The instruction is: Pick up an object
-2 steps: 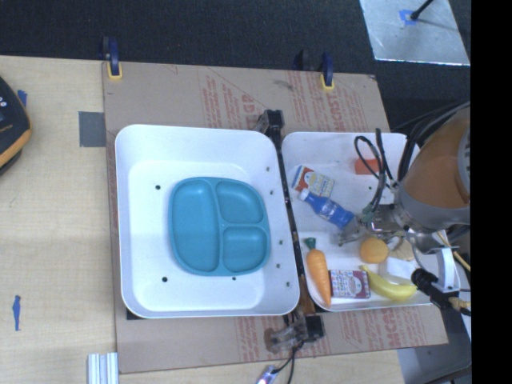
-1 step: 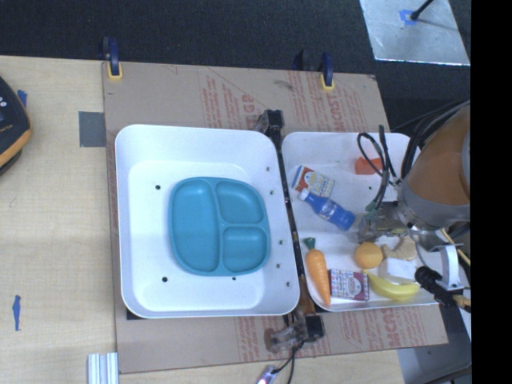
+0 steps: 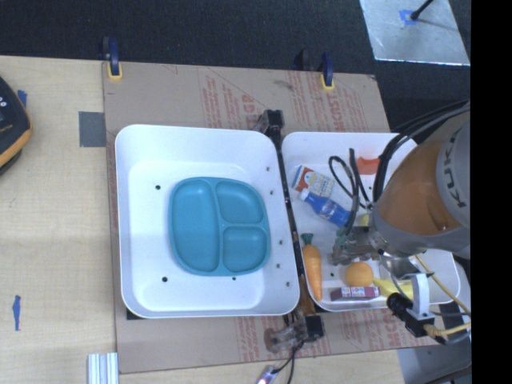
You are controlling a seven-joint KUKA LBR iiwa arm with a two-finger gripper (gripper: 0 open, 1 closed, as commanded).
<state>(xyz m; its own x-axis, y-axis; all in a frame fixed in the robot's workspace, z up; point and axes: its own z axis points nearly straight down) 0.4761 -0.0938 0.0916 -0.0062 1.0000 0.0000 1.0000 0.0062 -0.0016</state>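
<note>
The right bin (image 3: 320, 145) holds several objects: a small carton with a blue end (image 3: 320, 192), an orange carrot (image 3: 311, 269) along the left wall, a round orange fruit (image 3: 359, 274), a dark flat bar (image 3: 354, 293) at the front and a yellow piece (image 3: 398, 288). A red-orange item (image 3: 367, 165) lies at the back. The arm's orange-banded wrist (image 3: 416, 198) hangs over the right bin, and my gripper (image 3: 354, 244) sits low just above the orange fruit, right of the carrot. Its fingertips are hidden among the wrist hardware.
The left bin (image 3: 144, 294) carries a blue divided plate (image 3: 220, 224). Black cables (image 3: 346, 174) loop over the right bin's back half. Clamps hold the cardboard at the rear edge (image 3: 326, 70). A yellow-black device (image 3: 12, 126) lies at the far left of the bench.
</note>
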